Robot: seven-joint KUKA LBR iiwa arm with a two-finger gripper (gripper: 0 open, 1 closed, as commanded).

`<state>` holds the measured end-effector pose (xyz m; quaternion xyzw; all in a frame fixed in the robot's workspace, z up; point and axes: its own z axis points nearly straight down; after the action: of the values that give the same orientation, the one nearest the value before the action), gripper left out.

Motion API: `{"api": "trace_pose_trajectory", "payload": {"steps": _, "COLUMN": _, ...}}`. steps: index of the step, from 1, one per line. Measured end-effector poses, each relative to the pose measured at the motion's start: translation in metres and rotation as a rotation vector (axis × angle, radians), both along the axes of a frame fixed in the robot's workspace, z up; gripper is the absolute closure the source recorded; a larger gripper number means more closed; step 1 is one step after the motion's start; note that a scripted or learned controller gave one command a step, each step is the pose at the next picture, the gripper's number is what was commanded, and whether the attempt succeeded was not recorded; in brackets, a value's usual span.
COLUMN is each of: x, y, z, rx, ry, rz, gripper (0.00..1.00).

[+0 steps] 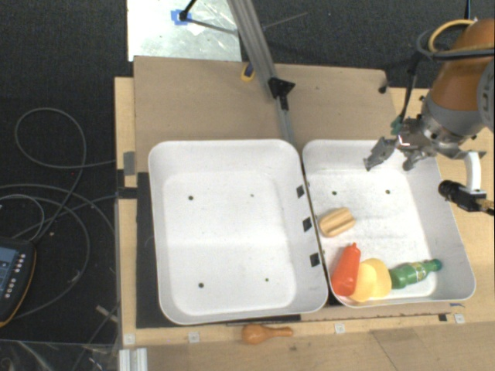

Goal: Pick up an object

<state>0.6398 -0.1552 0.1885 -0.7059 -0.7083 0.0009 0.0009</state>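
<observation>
Camera view: we judge approach underway. Grey two-finger gripper (397, 154) hovers over right white bin's (445, 230) far end, jaws apart, holding nothing; tan bread-roll toy (336, 222) lies mid-bin. Next: descend onto it.

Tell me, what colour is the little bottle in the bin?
The bottle is green, seen in the camera view.

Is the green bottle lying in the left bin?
No, the green bottle lies in the right bin, beside the yellow toy.
</observation>
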Motion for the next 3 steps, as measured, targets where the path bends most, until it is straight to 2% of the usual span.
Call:
{"api": "trace_pose_trajectory", "payload": {"steps": 1, "x": -0.005, "y": -0.009, "z": -0.049, "rx": 0.000, "ry": 0.001, "rz": -0.003, "gripper": 0.00}}
{"api": "trace_pose_trajectory", "payload": {"steps": 2, "x": -0.002, "y": -0.009, "z": -0.035, "rx": -0.001, "ry": -0.007, "rz": -0.003, "gripper": 1.00}}
{"api": "trace_pose_trajectory", "payload": {"steps": 3, "x": -0.002, "y": -0.005, "z": 0.011, "rx": -0.001, "ry": -0.009, "rz": 0.001, "gripper": 1.00}}
